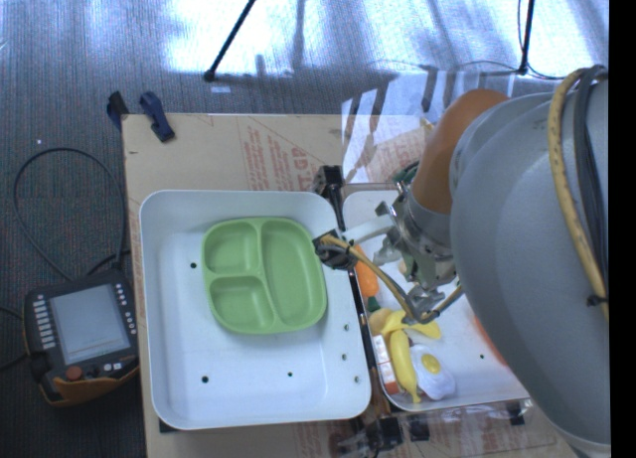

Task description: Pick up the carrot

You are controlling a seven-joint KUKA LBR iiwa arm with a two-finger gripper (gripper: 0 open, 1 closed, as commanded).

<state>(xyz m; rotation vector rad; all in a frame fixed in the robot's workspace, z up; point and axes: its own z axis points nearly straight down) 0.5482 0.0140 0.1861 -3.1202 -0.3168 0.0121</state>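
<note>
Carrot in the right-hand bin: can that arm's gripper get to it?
Probably yes: the gripper hangs close beside the carrot, which lies exposed by the right bin's wall; that wall and the banana may crowd it.

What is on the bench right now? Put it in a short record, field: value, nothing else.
left bin: holds a green divided plate
right bin: holds a carrot, a banana and a toy fried egg
carrot: by the right bin's left wall, above the banana in the view
arm: reaches over the right bin
gripper: low over the right bin, just right of the carrot
task status: carrot not seen held
</note>
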